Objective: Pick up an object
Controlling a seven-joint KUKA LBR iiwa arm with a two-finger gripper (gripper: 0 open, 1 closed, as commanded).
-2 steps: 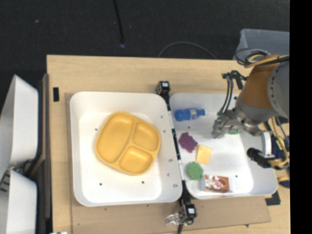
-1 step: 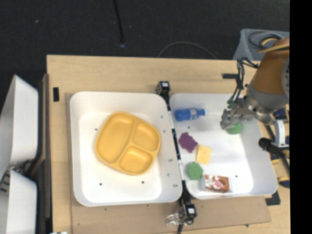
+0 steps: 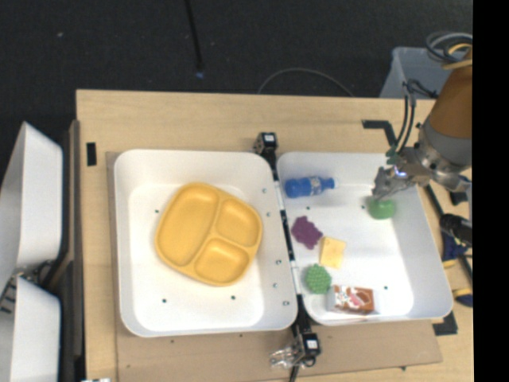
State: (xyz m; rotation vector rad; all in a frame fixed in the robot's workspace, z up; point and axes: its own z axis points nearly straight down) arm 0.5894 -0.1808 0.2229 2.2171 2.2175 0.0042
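The right bin holds a blue bottle lying on its side, a purple lump, a yellow block, a green spiky ball, a red and white packet and a green object. My gripper hangs at the bin's far right part, directly over the green object and touching or nearly touching its top. The arm's orange band rises above it at the right edge.
The left bin carries a yellow divided plate in its middle. White boxes stand off the bench's left side. A black clamp sits at the far end of the seam between the bins.
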